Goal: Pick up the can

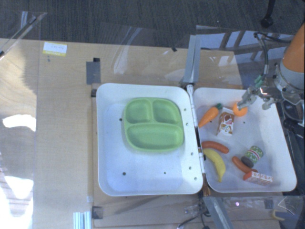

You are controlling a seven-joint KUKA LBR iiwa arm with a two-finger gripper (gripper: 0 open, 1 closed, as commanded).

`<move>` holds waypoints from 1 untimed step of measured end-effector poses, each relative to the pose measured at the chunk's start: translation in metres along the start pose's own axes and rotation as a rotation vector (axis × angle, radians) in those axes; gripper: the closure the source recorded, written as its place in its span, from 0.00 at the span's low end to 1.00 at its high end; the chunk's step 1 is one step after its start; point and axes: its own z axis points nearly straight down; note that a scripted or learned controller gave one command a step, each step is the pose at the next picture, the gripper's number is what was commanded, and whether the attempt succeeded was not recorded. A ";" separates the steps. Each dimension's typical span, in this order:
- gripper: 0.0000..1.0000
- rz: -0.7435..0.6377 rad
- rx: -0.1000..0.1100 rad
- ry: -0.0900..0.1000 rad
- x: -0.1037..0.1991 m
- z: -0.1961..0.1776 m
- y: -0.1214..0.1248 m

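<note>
Nearest, in the right-hand shallow white bin [281, 128], the small green-labelled can [254, 153] lies tilted beside a red sausage-shaped toy [241, 163] and a flat red-and-white carton [258, 177] — tight neighbours that could be knocked or caught instead. Farther back, the grey two-finger gripper [260, 95] hovers over the bin's far edge, jaws spread and empty, well apart from the can — a descent there would likely miss.
</note>
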 end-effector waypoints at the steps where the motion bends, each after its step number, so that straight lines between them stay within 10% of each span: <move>1: 0.00 -0.102 -0.005 0.000 0.066 0.141 0.022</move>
